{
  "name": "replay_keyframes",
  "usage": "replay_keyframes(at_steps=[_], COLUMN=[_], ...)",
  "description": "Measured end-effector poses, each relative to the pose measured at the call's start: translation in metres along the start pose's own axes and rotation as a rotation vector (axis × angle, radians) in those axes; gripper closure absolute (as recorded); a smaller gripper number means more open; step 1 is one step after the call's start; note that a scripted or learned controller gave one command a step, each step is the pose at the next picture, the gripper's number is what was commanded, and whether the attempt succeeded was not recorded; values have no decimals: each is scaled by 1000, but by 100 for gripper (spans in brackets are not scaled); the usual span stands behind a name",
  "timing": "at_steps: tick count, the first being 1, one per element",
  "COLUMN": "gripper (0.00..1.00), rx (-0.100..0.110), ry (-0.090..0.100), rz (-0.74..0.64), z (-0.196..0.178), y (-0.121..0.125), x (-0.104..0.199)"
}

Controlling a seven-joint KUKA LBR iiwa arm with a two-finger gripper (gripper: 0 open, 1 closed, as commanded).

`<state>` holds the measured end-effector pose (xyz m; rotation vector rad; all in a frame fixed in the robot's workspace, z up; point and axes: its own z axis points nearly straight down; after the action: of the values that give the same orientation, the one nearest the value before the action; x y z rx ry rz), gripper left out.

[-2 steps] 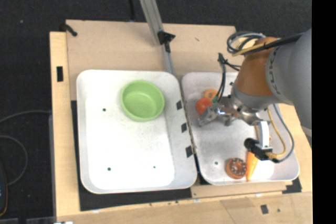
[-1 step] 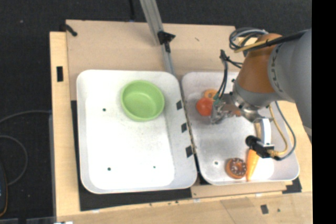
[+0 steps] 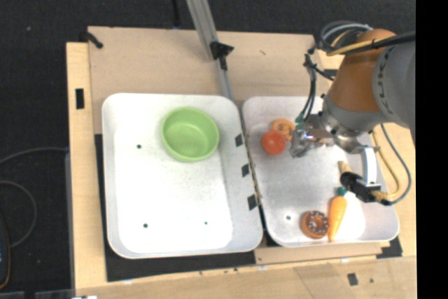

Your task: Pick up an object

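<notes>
From my remote seat, the camera view shows the arm [image 3: 364, 91] reaching in from the right of the frame, its pincer [image 3: 302, 141] low over the upper part of the right bin [image 3: 280, 199], just beside a red tomato-like ball [image 3: 274, 143] and an orange round piece [image 3: 283, 127] to its left; I cannot tell how the pincer stands, nor whether it touches either. Lower right in that bin lie a carrot [image 3: 337, 215] and a reddish disc [image 3: 315, 224] side by side. The left bin [image 3: 175, 206] carries a green bowl [image 3: 190, 134] in its upper part, on the tan tabletop [image 3: 154, 63].
</notes>
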<state>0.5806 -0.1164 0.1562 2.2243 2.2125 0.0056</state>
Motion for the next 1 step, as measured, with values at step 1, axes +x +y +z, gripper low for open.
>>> replay_keyframes(at_steps=[1], gripper=[100], rx=[4], ry=[0], rz=[-7], z=[-44], y=[8], x=[-3])
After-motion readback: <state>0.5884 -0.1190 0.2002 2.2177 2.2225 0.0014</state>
